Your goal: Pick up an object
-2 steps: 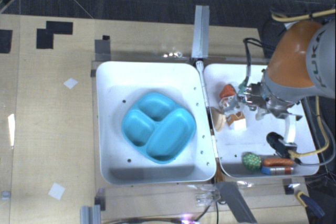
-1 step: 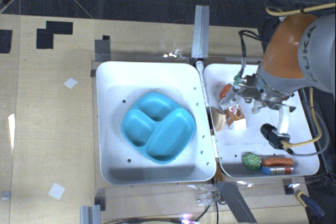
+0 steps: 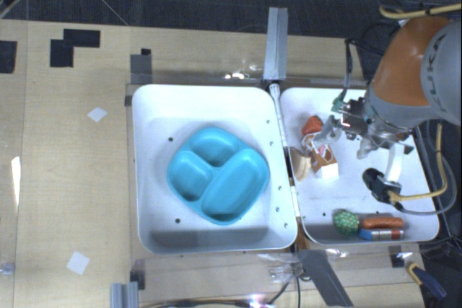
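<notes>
Arm is hovering over right bin (image 3: 426, 227); gripper (image 3: 345, 128) state: cannot tell. Orange object (image 3: 312, 125) is lying just beside it. Step: approach. Next: lowering squarely over it.

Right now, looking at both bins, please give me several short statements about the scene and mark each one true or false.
1. The blue divided dish lies in the left bin. True.
2. The green ball is in the left bin. False: it sits in the right bin, near the front edge.
3. The claw is above the right bin. True.
4. The orange tube lies on the blue divided dish. False: it lies beside the green ball.
</notes>
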Motion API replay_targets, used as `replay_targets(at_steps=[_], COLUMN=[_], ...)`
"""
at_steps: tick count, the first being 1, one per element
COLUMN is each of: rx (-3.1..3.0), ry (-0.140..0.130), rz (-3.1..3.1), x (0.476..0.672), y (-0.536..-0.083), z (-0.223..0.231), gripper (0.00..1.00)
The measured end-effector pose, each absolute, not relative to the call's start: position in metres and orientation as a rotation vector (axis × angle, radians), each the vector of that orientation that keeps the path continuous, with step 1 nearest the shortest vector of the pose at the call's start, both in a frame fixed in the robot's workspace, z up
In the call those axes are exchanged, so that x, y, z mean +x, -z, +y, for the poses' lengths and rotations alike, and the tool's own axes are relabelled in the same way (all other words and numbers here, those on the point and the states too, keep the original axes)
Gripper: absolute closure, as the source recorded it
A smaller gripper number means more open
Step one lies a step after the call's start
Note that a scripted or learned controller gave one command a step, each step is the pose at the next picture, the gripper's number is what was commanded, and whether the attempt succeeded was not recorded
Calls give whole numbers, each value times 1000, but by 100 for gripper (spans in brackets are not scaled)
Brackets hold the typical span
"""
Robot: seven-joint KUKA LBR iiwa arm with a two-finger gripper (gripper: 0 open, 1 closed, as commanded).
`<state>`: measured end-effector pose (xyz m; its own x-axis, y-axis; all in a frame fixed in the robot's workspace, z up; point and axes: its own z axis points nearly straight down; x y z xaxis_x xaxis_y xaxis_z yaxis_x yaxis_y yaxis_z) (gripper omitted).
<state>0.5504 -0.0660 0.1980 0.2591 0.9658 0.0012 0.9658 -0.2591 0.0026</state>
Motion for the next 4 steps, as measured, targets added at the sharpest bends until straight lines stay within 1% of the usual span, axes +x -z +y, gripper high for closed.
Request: replay_targets(at_steps=[1, 2, 3, 4], rx=[2444, 2412, 2430, 2608], ry=[-3, -2, -5, -5], rz=[1968, 2012, 1988, 1748], x=[543, 565, 592, 614], y=[-204, -129, -186, -95], z=[-109, -87, -59, -84], gripper=[0, 0, 0, 0])
